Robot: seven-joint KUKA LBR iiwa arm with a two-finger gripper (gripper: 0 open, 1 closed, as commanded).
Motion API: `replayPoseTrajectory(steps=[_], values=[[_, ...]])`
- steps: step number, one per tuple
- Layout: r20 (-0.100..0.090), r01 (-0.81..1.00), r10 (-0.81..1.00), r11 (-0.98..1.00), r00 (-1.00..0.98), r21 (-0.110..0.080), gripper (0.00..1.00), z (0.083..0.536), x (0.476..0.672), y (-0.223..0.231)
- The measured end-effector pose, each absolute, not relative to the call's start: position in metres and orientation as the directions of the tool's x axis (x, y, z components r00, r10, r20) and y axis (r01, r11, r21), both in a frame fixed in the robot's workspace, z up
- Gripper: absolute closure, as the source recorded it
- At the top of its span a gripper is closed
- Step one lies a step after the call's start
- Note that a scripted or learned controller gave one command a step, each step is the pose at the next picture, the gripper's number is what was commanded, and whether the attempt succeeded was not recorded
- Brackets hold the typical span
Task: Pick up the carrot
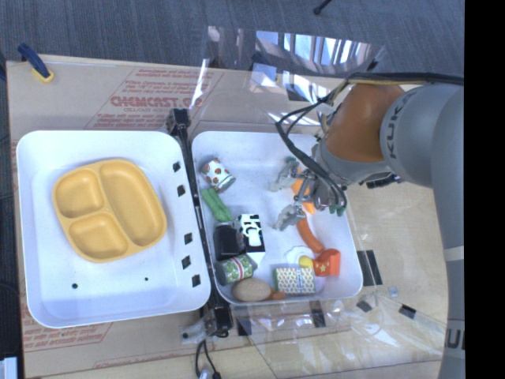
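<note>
The carrot (309,235) is a short orange stick lying at a slant in the right bin (260,147), near its right wall. My gripper (286,197) hangs over the middle of this bin, reaching in from the right under the arm's orange band. Its two grey fingers stand open, one fingertip (282,177) toward the back and the other toward the front. The front finger ends just left of the carrot's upper end. Nothing sits between the fingers.
The right bin also holds a small red-labelled can (215,174), a green vegetable (215,204), a black-and-white box (251,231), a green can (237,268), a brown potato (252,290), a patterned box (293,279) and a red item (326,263). A yellow divided plate (106,208) lies in the left bin (47,290).
</note>
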State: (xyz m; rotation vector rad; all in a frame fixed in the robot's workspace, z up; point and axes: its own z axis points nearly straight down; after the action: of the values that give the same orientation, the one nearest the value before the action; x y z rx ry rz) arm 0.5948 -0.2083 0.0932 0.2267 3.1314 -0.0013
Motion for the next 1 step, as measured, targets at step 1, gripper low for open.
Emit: replayPoseTrajectory(steps=[1], values=[[-0.005,0.135,0.135,0.991,-0.991,-0.002,1.0,0.1045,0.5969,-0.2067]])
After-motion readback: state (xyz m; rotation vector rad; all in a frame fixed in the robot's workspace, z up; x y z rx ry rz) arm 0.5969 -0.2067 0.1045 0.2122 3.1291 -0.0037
